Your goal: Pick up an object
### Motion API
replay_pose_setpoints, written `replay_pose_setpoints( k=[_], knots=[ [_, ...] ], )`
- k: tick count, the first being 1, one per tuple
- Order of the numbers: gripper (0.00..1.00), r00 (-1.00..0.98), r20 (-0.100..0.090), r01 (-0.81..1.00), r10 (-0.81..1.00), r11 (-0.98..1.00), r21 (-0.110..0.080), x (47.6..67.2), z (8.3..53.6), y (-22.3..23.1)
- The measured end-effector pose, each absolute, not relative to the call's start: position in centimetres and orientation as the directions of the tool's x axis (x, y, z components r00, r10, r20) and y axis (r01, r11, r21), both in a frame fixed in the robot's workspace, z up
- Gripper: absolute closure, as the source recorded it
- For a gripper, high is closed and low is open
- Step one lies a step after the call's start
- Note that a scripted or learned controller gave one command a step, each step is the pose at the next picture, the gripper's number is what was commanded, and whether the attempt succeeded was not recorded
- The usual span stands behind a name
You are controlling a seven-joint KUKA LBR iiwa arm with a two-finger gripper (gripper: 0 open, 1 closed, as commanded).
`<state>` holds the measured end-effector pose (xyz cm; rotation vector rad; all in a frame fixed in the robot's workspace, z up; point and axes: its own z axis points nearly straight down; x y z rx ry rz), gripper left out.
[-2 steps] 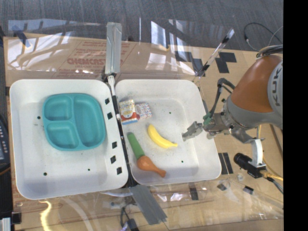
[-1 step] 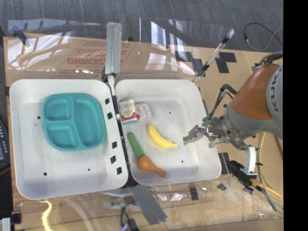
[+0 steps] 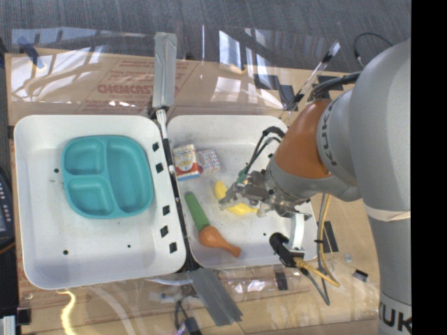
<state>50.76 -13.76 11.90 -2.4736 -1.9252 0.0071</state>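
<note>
1. Two shallow white bins stand side by side on the surface. The left bin (image 3: 31,208) holds a teal divided plate (image 3: 107,175), which lies flat in its upper middle part.
2. The right bin (image 3: 230,128) holds several small things. A small red and white carton (image 3: 185,162) lies near the upper left corner, and a little printed packet (image 3: 209,160) lies just beside it on the right.
3. A green and orange carrot toy (image 3: 209,227) lies at a slant along the left side of the right bin, with the green end up and the orange end low.
4. A yellow object (image 3: 233,199) lies in the middle of the right bin, and it is partly covered.
5. The grey arm with the orange band (image 3: 307,145) reaches in from the right, over the right bin.
6. The pincer (image 3: 241,195) is low over the yellow object, very near or touching it. I cannot tell how far it is open, or whether it has hold of anything.
</note>
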Motion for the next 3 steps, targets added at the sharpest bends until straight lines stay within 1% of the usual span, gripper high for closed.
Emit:
replay_pose_setpoints(
  k=[1, 2, 3],
  knots=[
    [0.00, 0.221, 0.001, 0.975, 0.975, -0.221, -0.003, 54.2, 9.1, -14.4],
    [1.00, 0.216, 0.002, 0.976, 0.976, -0.216, -0.006, 54.2, 10.0, -14.3],
    [1.00, 0.114, 0.000, 0.993, 0.993, -0.114, 0.001, 56.8, 23.4, -13.0]
  ],
)
